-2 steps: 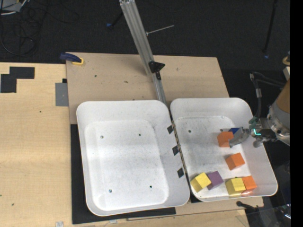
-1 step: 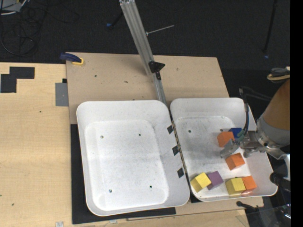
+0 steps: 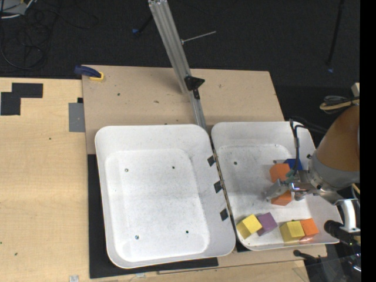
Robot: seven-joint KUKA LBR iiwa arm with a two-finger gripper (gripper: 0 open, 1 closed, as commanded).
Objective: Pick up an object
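Observation:
My gripper is low in the right bin, reaching in from the right. An orange block lies just above it and a second orange block sits right under its tip, touching or nearly so. A small blue piece shows beside the upper orange block. Along the bin's front edge lie a yellow block, a purple block, another yellow block and an orange block.
The left bin stands beside the right one, with black clips along the shared rim. A slanted metal rail rises behind the bins. The arm's orange band hangs over the right bin's right edge.

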